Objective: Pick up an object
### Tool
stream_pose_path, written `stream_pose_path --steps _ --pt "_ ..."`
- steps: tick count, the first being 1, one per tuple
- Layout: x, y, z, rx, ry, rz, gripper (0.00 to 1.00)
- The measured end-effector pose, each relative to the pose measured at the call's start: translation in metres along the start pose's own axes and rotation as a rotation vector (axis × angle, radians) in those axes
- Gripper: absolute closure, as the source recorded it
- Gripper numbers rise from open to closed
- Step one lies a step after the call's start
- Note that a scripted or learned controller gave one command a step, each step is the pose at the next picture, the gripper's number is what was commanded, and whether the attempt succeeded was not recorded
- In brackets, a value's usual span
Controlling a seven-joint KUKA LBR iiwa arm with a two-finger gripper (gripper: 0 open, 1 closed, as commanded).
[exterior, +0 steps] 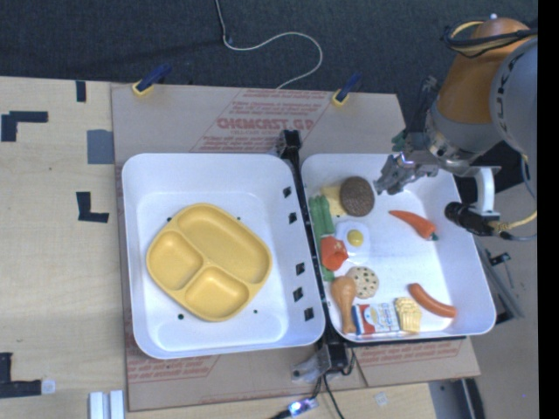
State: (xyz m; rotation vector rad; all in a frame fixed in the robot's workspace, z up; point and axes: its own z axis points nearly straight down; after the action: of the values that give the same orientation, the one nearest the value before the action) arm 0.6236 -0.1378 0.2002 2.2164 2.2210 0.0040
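The gripper (390, 180) hangs over the far part of the right bin (476, 273), its dark tip pointing down and toward the left; whether it is wide or narrow cannot be told from this angle, and nothing shows clamped in it. Just beside it on the left lies a round brown patty (356, 195), very near the tip though contact cannot be judged. Slightly nearer the camera and to the gripper's right lies a red chili pepper (413, 223), apart from it. Past the patty, along the bin's left wall, sits a green vegetable (320, 216), and below the patty a fried egg (355, 236) with a red tomato-like piece (334, 252) next to it. Farther from the gripper, toward the near end of the bin, are a chocolate-chip cookie (364, 279), an orange-brown drumstick (344, 298), a small red and white carton (377, 319), a yellow corn piece (407, 313) and a sausage (431, 300). Well away to the left, the left bin (140, 182) holds a yellow divided plate (208, 260). Both bins rest on a cardboard sheet (253, 120) on the wooden counter (52, 260), and a white cable (262, 42) loops across the dark floor beyond.
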Motion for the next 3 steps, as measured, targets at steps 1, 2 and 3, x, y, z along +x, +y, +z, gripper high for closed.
stream_pose_path --steps 1,2,3 --pt "0.001 0.001 -0.025 0.004 0.001 0.0 1.0" --pt "0.043 -0.024 -0.034 0.006 0.002 -0.001 1.0" --pt "0.094 -0.047 -0.021 0.009 0.001 -0.001 1.0"
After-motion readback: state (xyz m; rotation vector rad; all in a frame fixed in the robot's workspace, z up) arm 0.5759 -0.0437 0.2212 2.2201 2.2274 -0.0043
